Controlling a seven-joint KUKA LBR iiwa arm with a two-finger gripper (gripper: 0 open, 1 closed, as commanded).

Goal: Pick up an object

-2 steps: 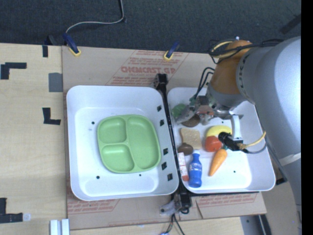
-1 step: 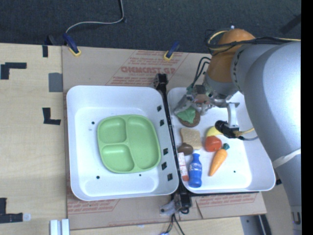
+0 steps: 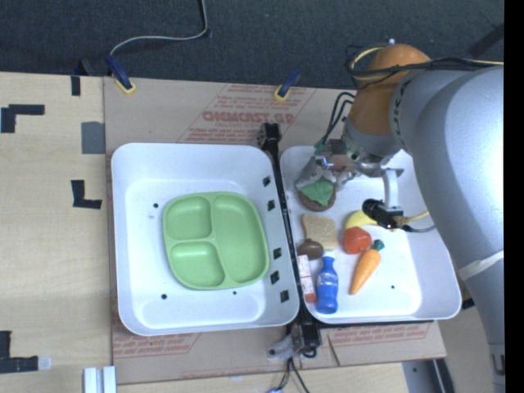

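We see a green plate (image 3: 216,240) in the left bin (image 3: 131,219). In the right bin (image 3: 426,293) lie toy foods (a carrot (image 3: 364,270) too). The gripper (image 3: 321,178) sits over a green toy (image 3: 318,191); its jaws, we cannot tell

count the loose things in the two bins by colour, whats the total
green: 2, divided plate in the left bin, leafy piece by the tool
orange: 1, carrot
red: 1, tomato
yellow: 1, piece behind the tomato
blue: 1, bottle
tan: 1, bread slice
brown: 1, small lump
white and red: 1, small packet
total: 9
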